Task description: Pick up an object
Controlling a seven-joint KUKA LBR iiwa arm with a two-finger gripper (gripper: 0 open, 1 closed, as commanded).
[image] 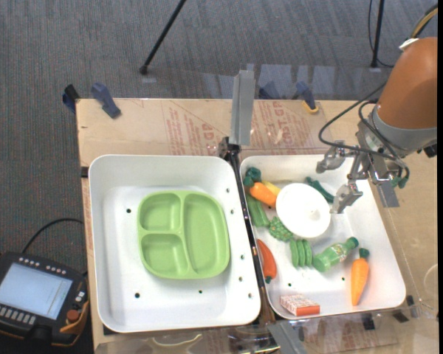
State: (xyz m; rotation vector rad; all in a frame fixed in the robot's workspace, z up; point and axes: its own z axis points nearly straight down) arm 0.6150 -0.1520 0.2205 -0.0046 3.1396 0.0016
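camera view shows you the gripper [354,185] hanging open with nothing in it above the right bin [387,234], just beside the white plate [303,211].

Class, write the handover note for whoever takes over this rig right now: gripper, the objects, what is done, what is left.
Gripper: open, holding nothing, above the right bin's far side, beside the white plate.
Right bin: plate, green bottle, two carrots, small box, green toy vegetables.
Left bin: green divided tray.
Done: nothing picked.
Left: close on one object and lift it.
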